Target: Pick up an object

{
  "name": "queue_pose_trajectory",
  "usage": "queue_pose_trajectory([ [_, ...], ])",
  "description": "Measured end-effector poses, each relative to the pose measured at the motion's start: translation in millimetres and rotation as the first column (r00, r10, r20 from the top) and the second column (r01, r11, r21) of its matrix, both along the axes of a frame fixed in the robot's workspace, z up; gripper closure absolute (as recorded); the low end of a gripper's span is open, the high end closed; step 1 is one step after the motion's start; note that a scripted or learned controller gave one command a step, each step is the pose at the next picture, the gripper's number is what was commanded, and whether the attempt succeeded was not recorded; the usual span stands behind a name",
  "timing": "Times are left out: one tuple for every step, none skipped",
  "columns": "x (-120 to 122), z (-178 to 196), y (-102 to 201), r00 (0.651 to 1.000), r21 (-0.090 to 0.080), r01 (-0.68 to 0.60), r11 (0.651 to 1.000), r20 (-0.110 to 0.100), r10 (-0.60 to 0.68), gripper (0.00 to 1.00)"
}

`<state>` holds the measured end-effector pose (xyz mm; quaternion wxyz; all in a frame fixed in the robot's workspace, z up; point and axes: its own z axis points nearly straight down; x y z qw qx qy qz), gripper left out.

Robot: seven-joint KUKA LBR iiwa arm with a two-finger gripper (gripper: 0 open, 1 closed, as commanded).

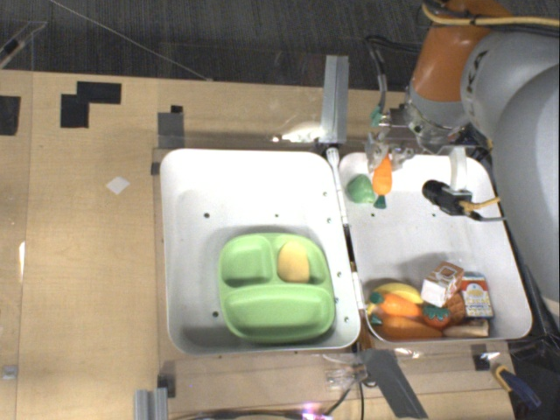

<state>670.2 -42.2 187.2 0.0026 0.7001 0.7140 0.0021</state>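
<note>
My gripper (390,157) hangs over the far left corner of the right bin (490,243). It is shut on a small orange toy carrot (382,176), which hangs upright between the fingers with its green tip pointing down. A green round toy (359,188) lies just left of the carrot, against the bin's left wall. At the bin's near end there is a heap: a yellow banana (394,290), an orange vegetable (404,308), a small carton (441,282) and a printed box (475,296).
The left bin (201,199) holds a green divided plate (273,300) with a yellow fruit (295,262) in its right compartment. A black fitting with a yellow cable (446,197) hangs from the arm over the right bin. A metal post (335,94) stands behind the bins.
</note>
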Motion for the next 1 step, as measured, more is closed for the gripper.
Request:
queue_pose_trajectory([
  [-37.2, -1.8, 41.1, 1.000, 0.001, -0.002, 1.000, -0.003, 0.002, 1.00],
])
